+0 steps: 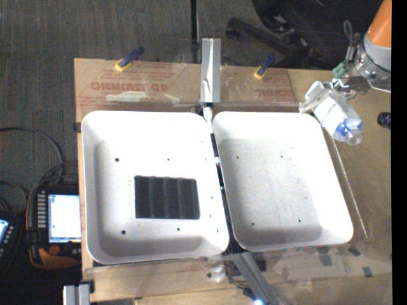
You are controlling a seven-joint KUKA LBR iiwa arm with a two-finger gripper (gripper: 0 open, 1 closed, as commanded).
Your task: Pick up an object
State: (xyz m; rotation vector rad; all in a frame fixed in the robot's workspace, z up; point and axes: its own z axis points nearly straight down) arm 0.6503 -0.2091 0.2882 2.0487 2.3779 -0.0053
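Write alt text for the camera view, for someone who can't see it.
A robot arm at the upper right has its pincer above the right bin's far corner, with a clear plastic bottle hanging at it. Two white bins sit side by side on a bench; the left bin holds a dark ribbed block.
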